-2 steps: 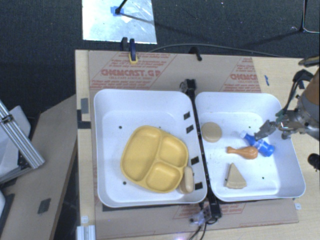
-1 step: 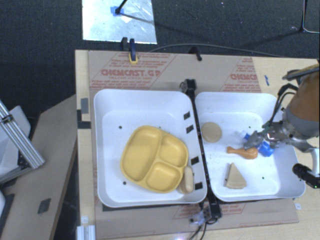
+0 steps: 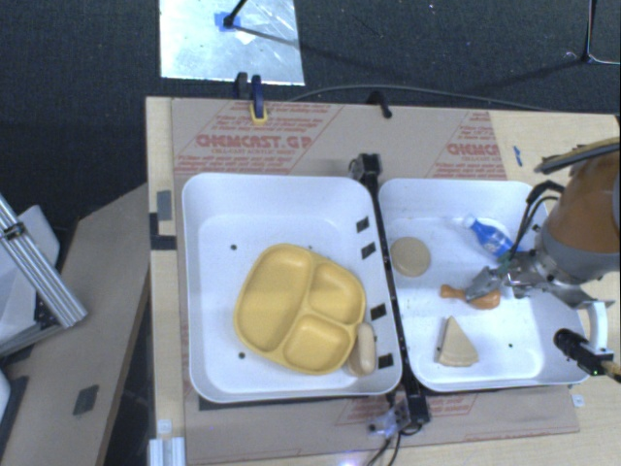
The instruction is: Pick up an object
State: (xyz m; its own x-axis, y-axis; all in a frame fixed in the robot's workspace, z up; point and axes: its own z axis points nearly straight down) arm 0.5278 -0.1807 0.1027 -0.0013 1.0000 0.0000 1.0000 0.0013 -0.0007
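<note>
At frame right, the arm [image 3: 582, 212] is cut off; the hand [image 3: 482, 287] meets an orange object [image 3: 468, 294], finger state indeterminate, possibly gripping.

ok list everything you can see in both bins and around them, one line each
left bin: 1, white, left half of the bench
right bin: 1, white, right half of the bench
divided tray: 1, yellow, middle of the left bin
bread roll: 1, beige, left bin, against the tray's lower right corner
round disc: 1, tan, upper left of the right bin
wedge: 1, tan, lower middle of the right bin
orange piece: 1, orange, centre of the right bin, by the jaws
blue item: 1, blue and white, upper right bin
clamp: 1, blue and yellow, bench's far edge
metal sheet: 1, silver, floor beyond the bench
arm: 1, grey with orange band, from the right
jaws: 1 set, grey, over the right bin's centre
</note>
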